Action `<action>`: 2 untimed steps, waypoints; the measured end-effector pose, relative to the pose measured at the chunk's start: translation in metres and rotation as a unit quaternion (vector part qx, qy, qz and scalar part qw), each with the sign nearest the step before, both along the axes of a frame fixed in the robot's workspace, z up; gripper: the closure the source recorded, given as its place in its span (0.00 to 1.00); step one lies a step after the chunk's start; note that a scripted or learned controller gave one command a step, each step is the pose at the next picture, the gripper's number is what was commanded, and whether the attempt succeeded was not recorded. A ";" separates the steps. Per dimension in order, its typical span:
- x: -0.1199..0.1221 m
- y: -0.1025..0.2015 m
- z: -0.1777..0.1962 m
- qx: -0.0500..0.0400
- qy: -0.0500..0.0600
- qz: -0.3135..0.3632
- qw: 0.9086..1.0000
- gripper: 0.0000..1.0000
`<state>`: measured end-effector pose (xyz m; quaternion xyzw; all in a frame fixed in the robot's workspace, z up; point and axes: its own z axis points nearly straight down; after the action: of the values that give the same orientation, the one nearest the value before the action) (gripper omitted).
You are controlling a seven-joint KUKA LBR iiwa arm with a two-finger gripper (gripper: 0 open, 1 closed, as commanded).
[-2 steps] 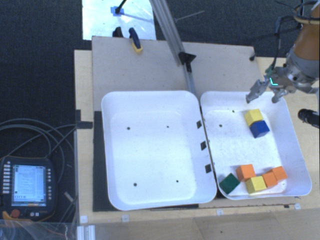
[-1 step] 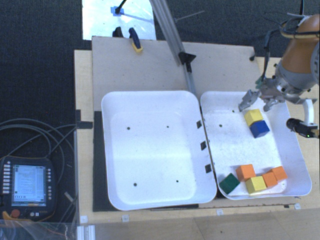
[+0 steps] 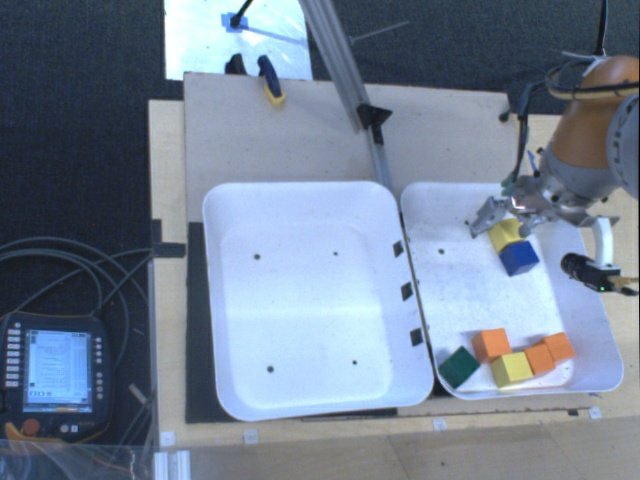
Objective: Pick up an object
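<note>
My gripper (image 3: 506, 221) hangs over the far part of the right bin (image 3: 440, 268), open, its fingers spread to either side. A yellow block (image 3: 504, 235) lies just below and between them, with a blue block (image 3: 519, 257) touching its near side. I cannot tell whether the fingers touch the yellow block. At the bin's near edge lie a green block (image 3: 459, 366), an orange block (image 3: 491, 344), a second yellow block (image 3: 512, 369) and two more orange blocks (image 3: 549, 352).
The left bin (image 3: 300, 298) sits beside the right one, joined by black clips (image 3: 407, 290). A slanted metal pole (image 3: 340, 53) crosses the board behind the bins. A teach pendant (image 3: 55, 373) with cables lies on the floor at the left.
</note>
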<state>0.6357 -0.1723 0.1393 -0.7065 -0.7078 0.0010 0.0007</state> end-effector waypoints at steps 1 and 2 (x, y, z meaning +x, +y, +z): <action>0.005 -0.003 -0.025 -0.004 -0.008 0.000 1.000 0.00; 0.006 -0.004 -0.012 -0.005 -0.011 0.001 1.000 1.00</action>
<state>0.6421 -0.1760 0.1277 -0.7055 -0.7086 -0.0036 -0.0108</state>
